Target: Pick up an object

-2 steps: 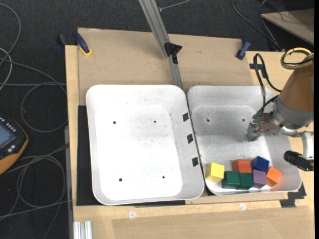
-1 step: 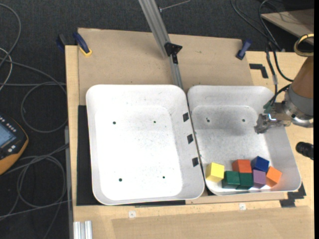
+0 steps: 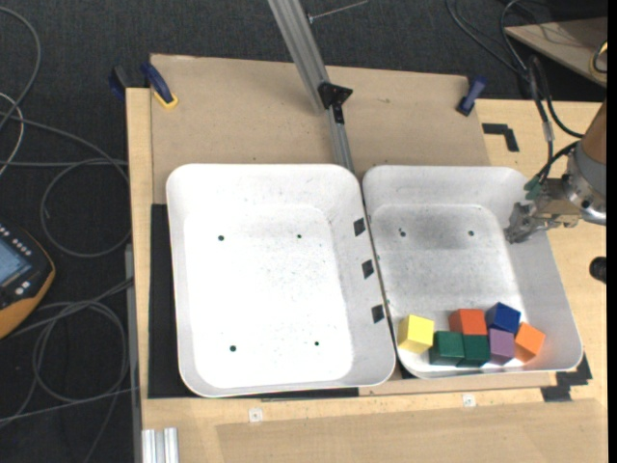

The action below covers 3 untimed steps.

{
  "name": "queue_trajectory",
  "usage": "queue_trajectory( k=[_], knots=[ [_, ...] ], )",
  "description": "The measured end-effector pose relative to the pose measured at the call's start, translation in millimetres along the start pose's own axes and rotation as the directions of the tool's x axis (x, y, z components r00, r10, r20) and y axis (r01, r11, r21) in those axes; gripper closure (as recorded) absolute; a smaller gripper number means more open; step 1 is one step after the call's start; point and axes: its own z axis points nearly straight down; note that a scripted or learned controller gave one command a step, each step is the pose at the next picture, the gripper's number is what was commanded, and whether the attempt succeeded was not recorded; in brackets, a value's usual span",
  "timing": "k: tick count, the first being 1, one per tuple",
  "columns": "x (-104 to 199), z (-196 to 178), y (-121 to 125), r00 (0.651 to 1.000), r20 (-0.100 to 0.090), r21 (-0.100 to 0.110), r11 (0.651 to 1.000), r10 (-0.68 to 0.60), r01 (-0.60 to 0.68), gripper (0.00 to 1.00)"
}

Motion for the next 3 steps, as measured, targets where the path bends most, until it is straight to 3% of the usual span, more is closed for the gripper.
queue_trajectory(
  k=[1, 3],
  knots=[
    [0, -34, 2, 1.000, 0.000, 0.001, 1.000, 0.000, 0.000, 1.00],
    [100, -19, -14, 1.000, -0.005, 0.009, 1.000, -0.004, 0.004, 1.00]
  ],
)
